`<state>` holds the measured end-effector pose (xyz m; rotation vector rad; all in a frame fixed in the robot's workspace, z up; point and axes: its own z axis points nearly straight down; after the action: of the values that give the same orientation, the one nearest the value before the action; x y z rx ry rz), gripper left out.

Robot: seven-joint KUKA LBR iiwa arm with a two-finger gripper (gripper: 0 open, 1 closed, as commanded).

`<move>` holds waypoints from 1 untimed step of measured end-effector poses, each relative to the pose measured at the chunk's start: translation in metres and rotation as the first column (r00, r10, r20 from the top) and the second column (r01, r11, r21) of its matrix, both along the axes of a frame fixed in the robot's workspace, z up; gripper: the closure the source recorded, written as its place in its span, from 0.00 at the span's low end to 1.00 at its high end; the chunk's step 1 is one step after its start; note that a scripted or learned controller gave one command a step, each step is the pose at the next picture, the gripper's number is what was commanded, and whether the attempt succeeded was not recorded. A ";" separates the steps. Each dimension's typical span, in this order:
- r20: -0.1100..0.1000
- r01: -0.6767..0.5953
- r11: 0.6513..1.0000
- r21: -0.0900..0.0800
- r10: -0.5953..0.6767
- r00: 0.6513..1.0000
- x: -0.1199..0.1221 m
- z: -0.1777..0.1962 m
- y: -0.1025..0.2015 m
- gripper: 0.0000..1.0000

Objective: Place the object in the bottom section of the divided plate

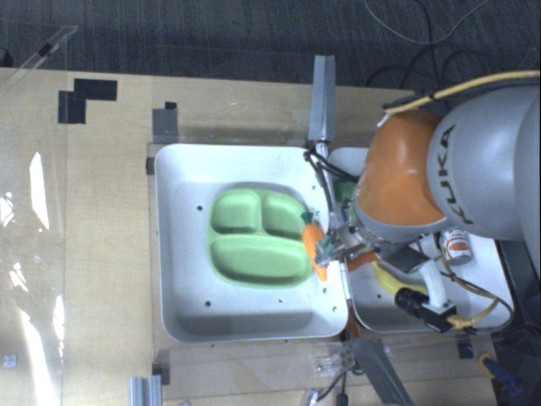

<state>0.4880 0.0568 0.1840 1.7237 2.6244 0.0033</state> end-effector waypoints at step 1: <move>-0.001 -0.161 0.987 0.000 0.161 0.987 0.000 0.000 0.016 1.00</move>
<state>0.4876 0.0724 0.1839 1.5060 2.7556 0.0025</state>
